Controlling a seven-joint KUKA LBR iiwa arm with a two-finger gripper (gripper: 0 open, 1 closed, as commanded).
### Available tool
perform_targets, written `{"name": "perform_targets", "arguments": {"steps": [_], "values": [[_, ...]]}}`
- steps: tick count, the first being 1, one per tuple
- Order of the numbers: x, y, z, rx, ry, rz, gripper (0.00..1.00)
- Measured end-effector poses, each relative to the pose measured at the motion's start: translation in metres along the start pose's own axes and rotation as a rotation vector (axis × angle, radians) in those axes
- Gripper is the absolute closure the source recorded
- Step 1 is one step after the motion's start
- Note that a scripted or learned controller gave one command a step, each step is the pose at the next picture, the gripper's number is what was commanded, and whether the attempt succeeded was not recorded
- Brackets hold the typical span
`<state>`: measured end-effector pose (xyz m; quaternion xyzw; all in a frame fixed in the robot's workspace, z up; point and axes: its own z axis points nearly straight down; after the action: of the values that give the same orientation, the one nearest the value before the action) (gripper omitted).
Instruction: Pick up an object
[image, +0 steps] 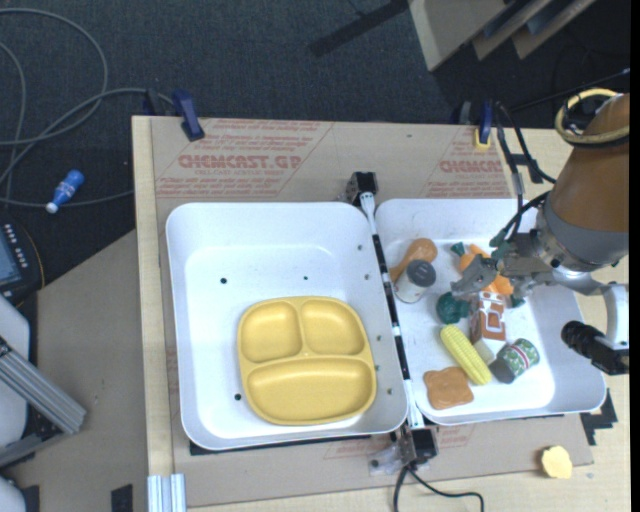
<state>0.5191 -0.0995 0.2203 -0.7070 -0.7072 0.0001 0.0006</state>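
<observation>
Yellow corn cob (465, 353) — below pincer (484, 283), apart, right bin (570, 385).

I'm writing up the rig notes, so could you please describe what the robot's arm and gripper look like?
The arm is a thick, rounded grey body with an orange band above the wrist. Thin dark cables run alongside it. The gripper is a small dark grey metal assembly.

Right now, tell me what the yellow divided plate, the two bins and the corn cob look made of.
Yellow divided plate: seemingly moulded plastic, with a smooth satin surface and soft highlights along its rims.
Left bin and right bin: likely thin white plastic, glossy, with rounded corners.
Corn cob: probably toy plastic or rubber, uniformly yellow; too small to settle.
</observation>
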Motion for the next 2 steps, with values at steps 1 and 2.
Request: {"name": "perform_targets", "arguments": {"steps": [1, 2], "values": [[0.000, -0.044, 0.090, 0.011, 0.002, 0.003, 0.00], [-0.005, -0.035, 0.114, -0.021, -0.009, 0.004, 0.00]]}}
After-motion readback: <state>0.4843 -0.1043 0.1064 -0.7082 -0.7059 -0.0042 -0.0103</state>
